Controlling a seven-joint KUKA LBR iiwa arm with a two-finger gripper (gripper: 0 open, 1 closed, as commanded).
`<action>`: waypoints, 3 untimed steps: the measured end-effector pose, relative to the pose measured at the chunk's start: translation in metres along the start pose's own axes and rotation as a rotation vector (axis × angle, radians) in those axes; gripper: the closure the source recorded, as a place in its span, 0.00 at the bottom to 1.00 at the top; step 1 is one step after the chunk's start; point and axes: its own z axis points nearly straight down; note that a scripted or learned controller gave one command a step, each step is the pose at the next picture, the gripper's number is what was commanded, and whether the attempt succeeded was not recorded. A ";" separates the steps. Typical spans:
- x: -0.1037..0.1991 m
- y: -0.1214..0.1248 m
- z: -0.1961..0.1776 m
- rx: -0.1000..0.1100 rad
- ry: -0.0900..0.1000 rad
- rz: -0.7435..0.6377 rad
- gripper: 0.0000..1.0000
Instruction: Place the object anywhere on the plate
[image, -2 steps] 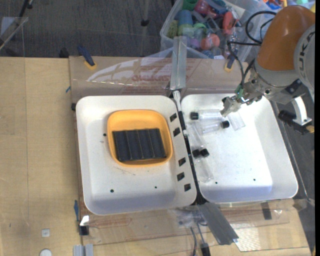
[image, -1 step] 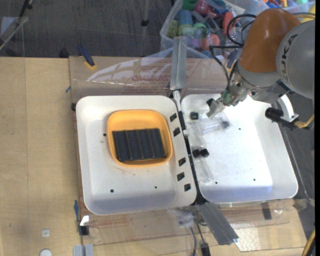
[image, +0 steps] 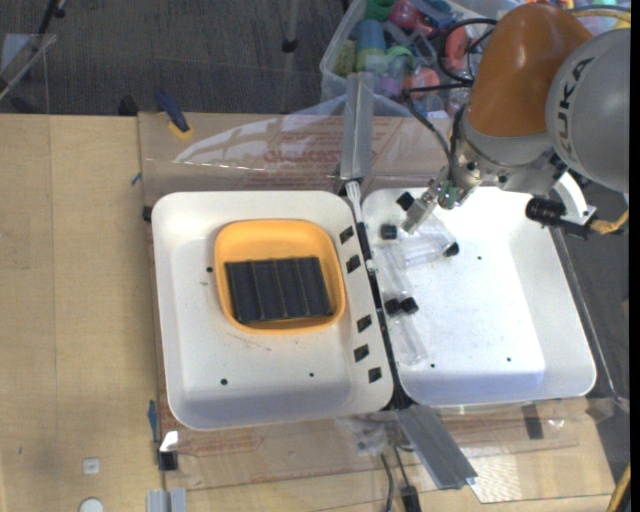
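A dark grey ribbed rectangular block (image: 278, 290) lies flat in the middle of the orange plate (image: 232, 243), which sits in the left bin (image: 185, 330). My gripper (image: 419, 240) hangs over the back left part of the right bin (image: 520, 330), well apart from the plate and the block. Its clear fingers (image: 390, 231) with black tips stand open with nothing between them. The grey arm with the orange band (image: 515, 65) reaches in from the upper right.
A raised divider (image: 365, 300) with black marks separates the two bins. A metal bar (image: 352, 130) rises behind it. A clear box of coloured items (image: 400, 40) stands at the back. A small black piece (image: 402, 304) lies by the divider in the right bin.
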 end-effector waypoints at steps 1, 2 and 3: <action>0.014 0.003 0.017 0.003 0.005 -0.182 1.00; 0.013 0.003 0.017 0.002 0.005 -0.182 0.00; 0.013 0.003 0.017 0.002 0.005 -0.182 0.00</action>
